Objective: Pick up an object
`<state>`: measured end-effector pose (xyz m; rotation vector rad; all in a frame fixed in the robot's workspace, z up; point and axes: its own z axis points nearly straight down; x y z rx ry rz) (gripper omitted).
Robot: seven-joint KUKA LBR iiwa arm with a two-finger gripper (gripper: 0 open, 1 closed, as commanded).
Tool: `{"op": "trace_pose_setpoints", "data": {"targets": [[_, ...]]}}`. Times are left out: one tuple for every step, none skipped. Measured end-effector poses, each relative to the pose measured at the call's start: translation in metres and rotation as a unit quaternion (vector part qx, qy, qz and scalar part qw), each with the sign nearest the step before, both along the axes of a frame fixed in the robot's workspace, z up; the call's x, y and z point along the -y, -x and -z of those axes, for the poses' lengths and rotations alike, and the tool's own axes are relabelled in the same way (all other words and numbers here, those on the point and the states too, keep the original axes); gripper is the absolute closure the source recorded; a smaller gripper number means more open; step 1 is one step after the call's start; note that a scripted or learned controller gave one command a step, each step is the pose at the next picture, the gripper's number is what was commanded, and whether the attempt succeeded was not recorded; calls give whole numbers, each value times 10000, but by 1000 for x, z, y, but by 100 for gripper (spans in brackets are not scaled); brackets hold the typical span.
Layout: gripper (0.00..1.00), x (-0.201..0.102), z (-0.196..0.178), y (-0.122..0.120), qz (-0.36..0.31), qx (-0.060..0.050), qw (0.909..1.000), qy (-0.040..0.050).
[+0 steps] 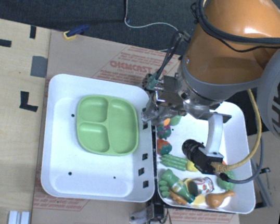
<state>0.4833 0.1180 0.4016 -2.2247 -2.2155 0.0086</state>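
My gripper (157, 110) hangs below the big orange-banded wrist, over the wall between the two bins at the right bin's upper left corner. A small red, yellow and green toy (168, 124) lies right beside it; whether they touch is unclear. Further toy food lies in the right bin (247, 132): an orange and green piece (164, 146), a long green pod (175, 162), a green bunch (169, 179), a small printed can (202, 185) and a brown piece (216, 199). The arm hides the top of that bin.
A green divided plate (107, 125) lies in the left bin (51, 137). A black cylinder on a white bracket (199, 154) hangs from the wrist over the toys. Cables run across the cardboard behind the bins.
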Motion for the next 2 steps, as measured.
{"op": "trace_pose_setpoints", "data": {"targets": [[100, -3, -12, 0, -31, 9, 10000, 0], [100, -4, -21, 0, -36, -2, 10000, 6]]}}
